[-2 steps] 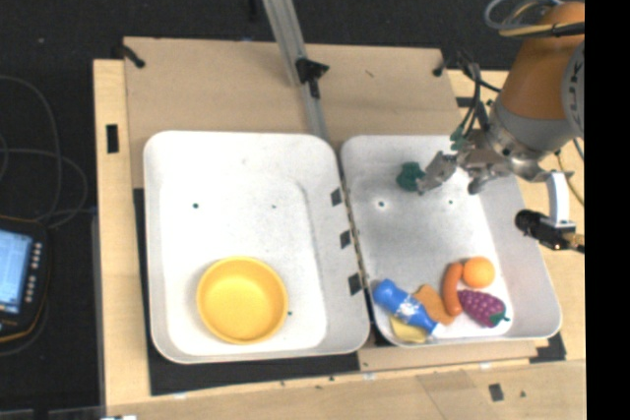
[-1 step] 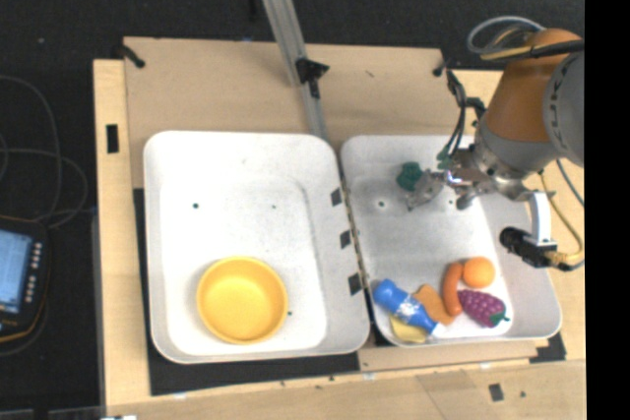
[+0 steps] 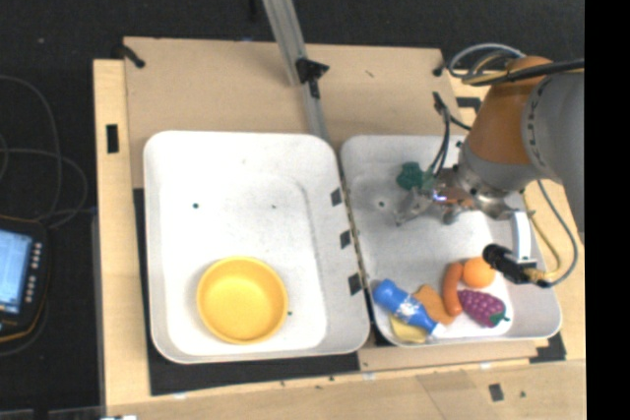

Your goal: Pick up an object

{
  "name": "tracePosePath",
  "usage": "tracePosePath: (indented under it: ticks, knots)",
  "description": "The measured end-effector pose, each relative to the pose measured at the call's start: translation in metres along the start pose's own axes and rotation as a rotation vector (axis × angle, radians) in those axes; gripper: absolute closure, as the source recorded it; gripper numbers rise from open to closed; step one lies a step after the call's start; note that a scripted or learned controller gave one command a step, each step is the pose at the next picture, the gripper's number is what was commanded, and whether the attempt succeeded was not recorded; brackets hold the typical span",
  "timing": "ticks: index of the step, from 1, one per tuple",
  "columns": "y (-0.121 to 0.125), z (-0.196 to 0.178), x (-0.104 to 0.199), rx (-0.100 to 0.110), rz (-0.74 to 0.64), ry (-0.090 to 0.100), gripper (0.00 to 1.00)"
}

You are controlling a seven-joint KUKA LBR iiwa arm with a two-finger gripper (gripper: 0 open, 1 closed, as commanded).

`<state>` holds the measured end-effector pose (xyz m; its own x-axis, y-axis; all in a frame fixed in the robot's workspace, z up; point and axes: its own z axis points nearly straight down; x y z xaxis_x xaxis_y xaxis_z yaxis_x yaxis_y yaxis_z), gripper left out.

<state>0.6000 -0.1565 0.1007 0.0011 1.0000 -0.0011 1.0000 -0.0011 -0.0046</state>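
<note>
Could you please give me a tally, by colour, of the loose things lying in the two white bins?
Yellow: 2, bowl and a small piece
Orange: 2, carrot and round fruit
Blue: 1, bottle-like toy
Purple: 1, grapes
Green: 1, small toy
Total: 7

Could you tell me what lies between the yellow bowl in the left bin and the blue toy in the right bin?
In the camera view, between the yellow bowl and the blue toy lie bare white floor of the left bin and the two bins' adjoining walls.
</note>
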Motion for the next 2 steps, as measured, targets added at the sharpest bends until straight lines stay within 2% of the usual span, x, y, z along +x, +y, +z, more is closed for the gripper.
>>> tracePosePath:
  ticks: [1, 2]
  knots:
    - [0.002, -0.015, -0.001, -0.008, 0.004, -0.001, 1.00]
    - [-0.003, -0.077, -0.003, -0.012, 0.004, -0.001, 1.00]
